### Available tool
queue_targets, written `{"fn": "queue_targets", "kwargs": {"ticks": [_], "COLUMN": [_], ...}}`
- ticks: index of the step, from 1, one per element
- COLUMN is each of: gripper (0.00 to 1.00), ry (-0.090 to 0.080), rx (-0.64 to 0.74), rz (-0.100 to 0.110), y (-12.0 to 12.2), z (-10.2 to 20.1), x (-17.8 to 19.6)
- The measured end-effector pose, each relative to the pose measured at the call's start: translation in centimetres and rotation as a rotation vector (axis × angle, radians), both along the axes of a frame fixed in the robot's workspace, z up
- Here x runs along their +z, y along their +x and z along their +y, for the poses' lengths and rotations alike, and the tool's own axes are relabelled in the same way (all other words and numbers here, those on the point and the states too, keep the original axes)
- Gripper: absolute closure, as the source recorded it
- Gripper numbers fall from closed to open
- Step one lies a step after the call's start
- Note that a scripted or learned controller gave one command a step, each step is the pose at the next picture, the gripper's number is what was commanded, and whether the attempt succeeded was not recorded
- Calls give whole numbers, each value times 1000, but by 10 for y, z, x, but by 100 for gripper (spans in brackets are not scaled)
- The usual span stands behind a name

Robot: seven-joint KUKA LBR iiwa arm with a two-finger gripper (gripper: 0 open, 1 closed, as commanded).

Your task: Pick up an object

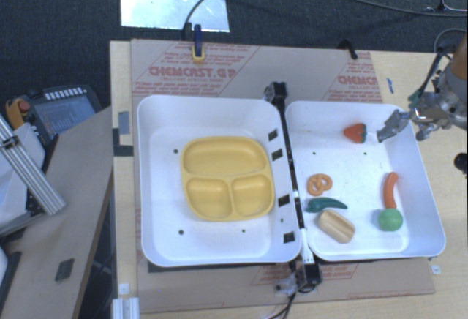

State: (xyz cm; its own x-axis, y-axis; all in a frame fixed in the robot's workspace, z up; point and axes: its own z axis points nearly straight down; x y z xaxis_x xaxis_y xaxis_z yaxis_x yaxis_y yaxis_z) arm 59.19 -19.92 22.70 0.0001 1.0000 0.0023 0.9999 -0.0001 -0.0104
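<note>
The right bin (417, 164) holds several toy foods: a red strawberry (355, 132) at the back, a pretzel (319, 183), a dark green pepper (325, 203), a tan bread roll (336, 225), an orange sausage (390, 189) and a green ball (390, 219). My gripper (408, 126) hovers over the bin's back right corner, to the right of the strawberry. Its fingers are spread apart and open, with nothing between them.
In the left bin (157, 164) lies a yellow divided plate (224, 177). A black divider (287, 171) runs between the bins. Cardboard (241, 65) lies under both. A control pendant (62, 111) and a metal rail (29, 171) sit at the left.
</note>
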Motion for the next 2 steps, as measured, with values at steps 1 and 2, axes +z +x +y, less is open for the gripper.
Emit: {"fn": "queue_targets", "kwargs": {"ticks": [1,2], "gripper": [0,0], "ry": [-3,-2], "rx": [3,2], "rz": [-12,-9], "y": [3,2], "z": [1,0], "x": [7,-34]}}
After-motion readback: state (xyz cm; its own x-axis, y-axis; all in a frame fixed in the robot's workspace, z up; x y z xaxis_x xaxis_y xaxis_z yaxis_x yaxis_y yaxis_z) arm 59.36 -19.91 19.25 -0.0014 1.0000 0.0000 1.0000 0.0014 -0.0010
